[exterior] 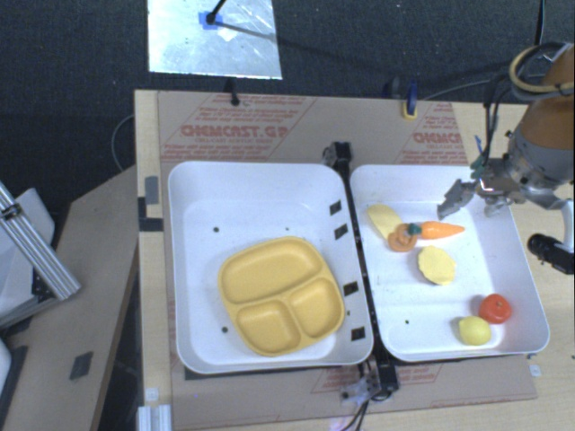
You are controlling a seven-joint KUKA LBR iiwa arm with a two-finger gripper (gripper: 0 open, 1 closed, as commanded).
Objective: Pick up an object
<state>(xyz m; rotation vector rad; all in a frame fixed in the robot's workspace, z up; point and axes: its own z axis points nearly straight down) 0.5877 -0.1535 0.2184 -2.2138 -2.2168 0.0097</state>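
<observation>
A cardboard-covered bench [269, 128] is seen against dark carpet, bearing two shallow white bins. In the left bin [193, 187] a yellow three-compartment plastic tray [281, 294] is laid. In the right bin [521, 268] an orange toy carrot [436, 232], pale yellow pieces [437, 265], a red tomato [494, 308] and a lemon [474, 330] are scattered. The grey two-finger gripper [456, 200] is poised above the carrot, just beside it; its state cannot be told.

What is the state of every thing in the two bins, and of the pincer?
Yellow tray: lying flat in the left bin, compartments up.
Carrot: lying on its side in the right bin, touching the orange piece.
Yellow slice: lying flat, apart.
Tomato: resting near the lemon.
Pincer: above the right bin, holding nothing.
</observation>
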